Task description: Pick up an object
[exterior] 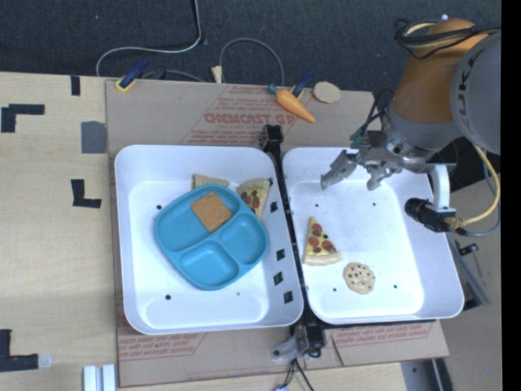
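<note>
**Pizza slice waiting below my open fingers**

Fingers [335, 174] of mine are spreading wide and gripping nothing; my gripper [356, 175] is hovering over the far part of the right bin [440, 255], up near its back wall. I am taking the toy pizza slice [319, 243] as my landmark, since it is the nearest thing to grab. It is lying flat on the bin floor, nearer the camera than my fingertips and a little toward the divider between the bins. A toy cookie [358, 278] is sitting just beside the slice, on its near-right side, apart from it.

I am judging the slice to be light, stiff and probably plastic, so it should not crush, but its flat, smooth faces may be slippery. Because it is lying so low, I am expecting to pinch it across its two long sides, about midway between tip and crust, with my fingertips almost scraping the floor.

Left of the slice, across the divider, a blue divided plate [213, 240] is holding a toast piece [212, 211] in the left bin [134, 218].
</note>
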`<state>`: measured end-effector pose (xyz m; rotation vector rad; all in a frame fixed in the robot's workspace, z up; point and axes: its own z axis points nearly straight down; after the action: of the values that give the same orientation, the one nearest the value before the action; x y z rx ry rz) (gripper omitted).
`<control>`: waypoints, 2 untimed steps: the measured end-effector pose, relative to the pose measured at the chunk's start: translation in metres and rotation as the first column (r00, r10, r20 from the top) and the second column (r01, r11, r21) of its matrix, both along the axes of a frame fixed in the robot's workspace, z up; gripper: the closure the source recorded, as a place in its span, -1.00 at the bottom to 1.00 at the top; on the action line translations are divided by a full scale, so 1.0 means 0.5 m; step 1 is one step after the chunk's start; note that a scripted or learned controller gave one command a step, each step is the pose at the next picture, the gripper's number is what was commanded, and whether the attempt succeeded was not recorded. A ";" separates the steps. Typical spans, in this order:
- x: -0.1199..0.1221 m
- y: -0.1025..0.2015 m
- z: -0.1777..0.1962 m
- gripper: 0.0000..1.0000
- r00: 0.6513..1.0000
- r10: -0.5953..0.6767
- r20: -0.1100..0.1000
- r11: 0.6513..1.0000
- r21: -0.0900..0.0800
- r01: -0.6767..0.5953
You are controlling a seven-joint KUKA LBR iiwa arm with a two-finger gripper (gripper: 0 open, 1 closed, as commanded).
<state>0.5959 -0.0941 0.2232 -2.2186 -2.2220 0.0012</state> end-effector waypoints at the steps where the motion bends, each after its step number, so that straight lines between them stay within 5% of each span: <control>1: 0.026 -0.009 -0.287 -1.00 1.000 -0.001 0.006 1.000 -0.005 0.001; 2: 0.146 -0.005 -0.276 -1.00 1.000 0.003 -0.005 1.000 -0.006 -0.003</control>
<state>0.6687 -0.0964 0.0852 -2.2162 -2.2256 0.0128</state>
